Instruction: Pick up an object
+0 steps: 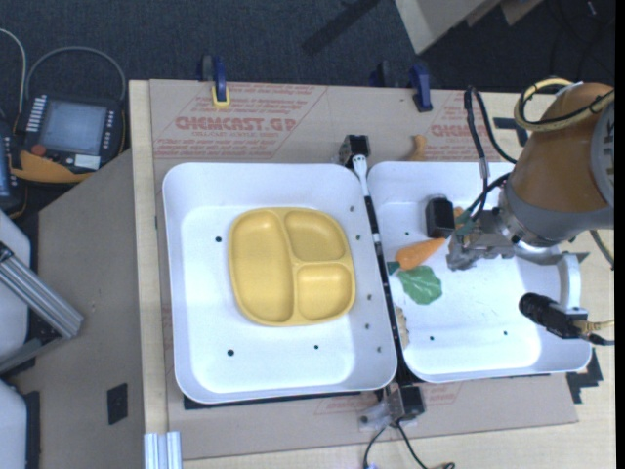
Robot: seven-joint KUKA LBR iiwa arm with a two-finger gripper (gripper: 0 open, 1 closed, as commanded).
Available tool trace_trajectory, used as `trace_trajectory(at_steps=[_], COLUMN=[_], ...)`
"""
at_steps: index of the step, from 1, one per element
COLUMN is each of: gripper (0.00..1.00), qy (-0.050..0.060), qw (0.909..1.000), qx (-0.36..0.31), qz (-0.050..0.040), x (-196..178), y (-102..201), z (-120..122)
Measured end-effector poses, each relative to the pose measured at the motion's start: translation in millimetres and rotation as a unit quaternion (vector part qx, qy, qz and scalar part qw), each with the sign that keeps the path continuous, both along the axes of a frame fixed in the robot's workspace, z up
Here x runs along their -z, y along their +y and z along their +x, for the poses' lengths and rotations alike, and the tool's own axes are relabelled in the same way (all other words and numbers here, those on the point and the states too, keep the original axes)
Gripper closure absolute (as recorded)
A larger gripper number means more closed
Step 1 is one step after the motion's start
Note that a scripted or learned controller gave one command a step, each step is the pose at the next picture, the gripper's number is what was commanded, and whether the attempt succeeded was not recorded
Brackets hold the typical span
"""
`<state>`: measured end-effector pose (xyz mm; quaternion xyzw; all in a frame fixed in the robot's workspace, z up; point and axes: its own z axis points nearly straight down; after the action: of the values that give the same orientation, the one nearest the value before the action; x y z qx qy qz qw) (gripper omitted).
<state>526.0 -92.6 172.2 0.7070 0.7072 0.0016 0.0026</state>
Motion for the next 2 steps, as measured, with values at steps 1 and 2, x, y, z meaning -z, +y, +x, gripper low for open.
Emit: trace_trajectory(at_steps=[1, 2], gripper=[1.00, 1.00], qy=[0.000, -0.001], qw=[1.0000, 1.0000], qx=[0.000, 0.000], qz=[-0.0001, -0.0003], x=[-59.8, -113.6], y=[0.0, -0.2], z=[9.5, 11.0])
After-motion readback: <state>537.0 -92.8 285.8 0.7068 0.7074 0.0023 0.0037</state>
